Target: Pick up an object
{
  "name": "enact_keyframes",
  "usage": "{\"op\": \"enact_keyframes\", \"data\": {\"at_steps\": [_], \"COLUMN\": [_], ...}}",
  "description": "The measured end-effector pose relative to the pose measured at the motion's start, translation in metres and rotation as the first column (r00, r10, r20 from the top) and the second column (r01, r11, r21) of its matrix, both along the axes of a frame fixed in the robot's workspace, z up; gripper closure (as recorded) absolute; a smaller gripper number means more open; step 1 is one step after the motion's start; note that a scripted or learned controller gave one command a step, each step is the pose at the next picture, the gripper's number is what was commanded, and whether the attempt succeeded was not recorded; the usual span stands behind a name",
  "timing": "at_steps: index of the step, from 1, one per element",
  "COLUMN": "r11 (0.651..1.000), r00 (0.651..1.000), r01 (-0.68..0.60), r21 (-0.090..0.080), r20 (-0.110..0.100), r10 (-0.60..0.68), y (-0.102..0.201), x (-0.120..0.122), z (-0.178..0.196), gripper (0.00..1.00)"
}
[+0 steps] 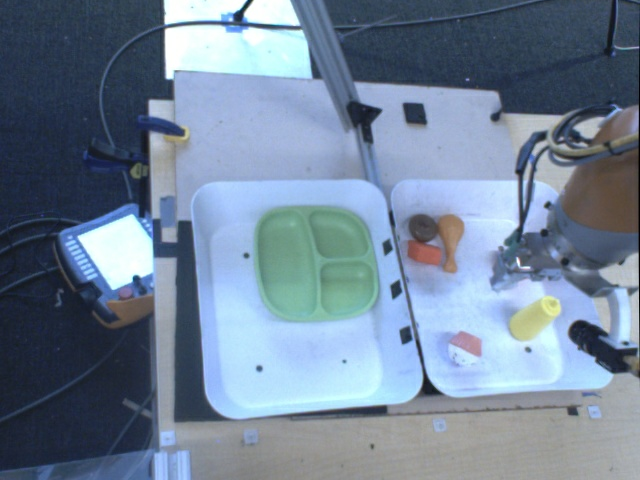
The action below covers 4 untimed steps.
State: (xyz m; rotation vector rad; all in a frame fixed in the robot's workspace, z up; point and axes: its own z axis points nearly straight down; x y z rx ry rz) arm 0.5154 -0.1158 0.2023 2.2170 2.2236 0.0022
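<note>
The right bin (480, 378) holds several small objects. A brown round piece (423, 228), a red block (424, 254) and an orange drumstick-shaped toy (451, 236) cluster at its far left. Near the front right lies a yellow bottle-shaped toy (533, 318), and a red and white piece (464, 348) sits near the front edge. My gripper (507, 267) hangs over the right-middle of this bin, above and left of the yellow toy and to the right of the drumstick. Nothing can be seen held in it.
The left bin (230, 368) holds a green divided plate (315, 263). A grey metal pole (335, 63) slants down to the gap between the bins. A teach pendant (105, 263) lies off the bench at the left. My arm's body (600, 203) covers the right bin's right side.
</note>
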Motion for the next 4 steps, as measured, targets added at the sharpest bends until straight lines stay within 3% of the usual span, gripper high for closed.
{"op": "enact_keyframes", "data": {"at_steps": [2, 4], "r11": [1.000, 1.000], "r00": [1.000, 1.000], "r01": [-0.008, -0.006], "r21": [0.002, 0.002], "r20": [0.001, 0.000], "r10": [0.008, 0.006], "y": [0.120, 0.216], "x": [0.028, 0.057], "z": [0.003, 0.009], "gripper": [1.00, 1.00]}}
